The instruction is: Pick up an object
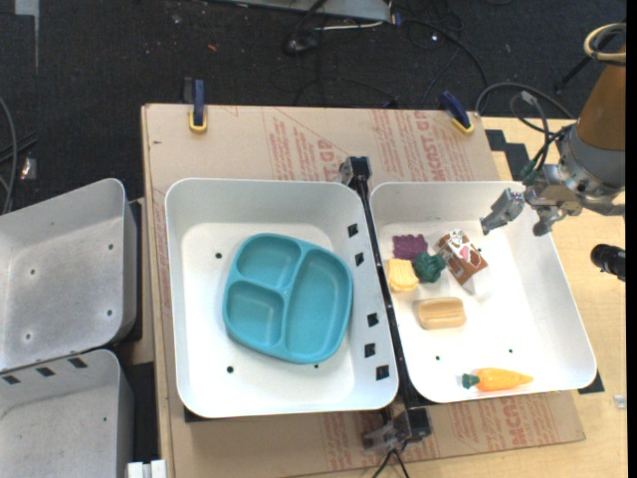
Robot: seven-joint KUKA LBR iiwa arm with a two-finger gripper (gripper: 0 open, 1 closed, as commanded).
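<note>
The gripper (526, 212) hangs over the right bin's (557, 277) far right edge with its two fingers spread apart and nothing between them. The toys lie down and left of it. Nearest is a small brown-and-white block (464, 255), then a green piece (429, 266), a purple piece (408, 244), a yellow piece (401, 276) and a tan loaf (441, 314); the carrot (497, 377) sits well below. All look light, rigid plastic, likely slick. The loaf lies apart from the rest, so pinching across its short sides seems safest.
</note>
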